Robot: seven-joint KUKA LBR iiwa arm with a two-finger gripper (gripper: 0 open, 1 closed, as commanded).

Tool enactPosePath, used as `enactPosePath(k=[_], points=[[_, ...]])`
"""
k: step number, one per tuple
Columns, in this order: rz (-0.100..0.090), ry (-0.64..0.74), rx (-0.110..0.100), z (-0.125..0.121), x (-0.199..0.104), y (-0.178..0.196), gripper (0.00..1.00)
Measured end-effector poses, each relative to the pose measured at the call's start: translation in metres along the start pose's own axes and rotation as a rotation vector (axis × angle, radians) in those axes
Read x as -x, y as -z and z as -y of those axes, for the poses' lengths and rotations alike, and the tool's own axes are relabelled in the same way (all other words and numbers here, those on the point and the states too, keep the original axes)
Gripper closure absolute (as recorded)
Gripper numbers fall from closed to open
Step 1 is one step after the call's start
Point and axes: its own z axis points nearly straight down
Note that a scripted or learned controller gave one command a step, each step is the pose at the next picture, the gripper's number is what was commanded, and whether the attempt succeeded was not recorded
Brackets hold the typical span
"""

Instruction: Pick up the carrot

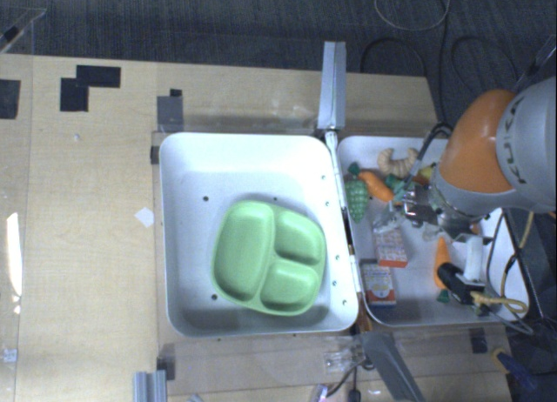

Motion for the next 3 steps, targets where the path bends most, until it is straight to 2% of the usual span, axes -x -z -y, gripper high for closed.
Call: enactPosePath(k=[1, 2, 3], points=[[0.001, 0.024, 0.008, -0.054, 0.048, -0.038, 0.0], [0.009, -0.359, -0.052, -0.107, 0.022, -0.042, 0.0], [0.008, -0.041, -0.021, -0.127, 0.007, -0.042, 0.0]])
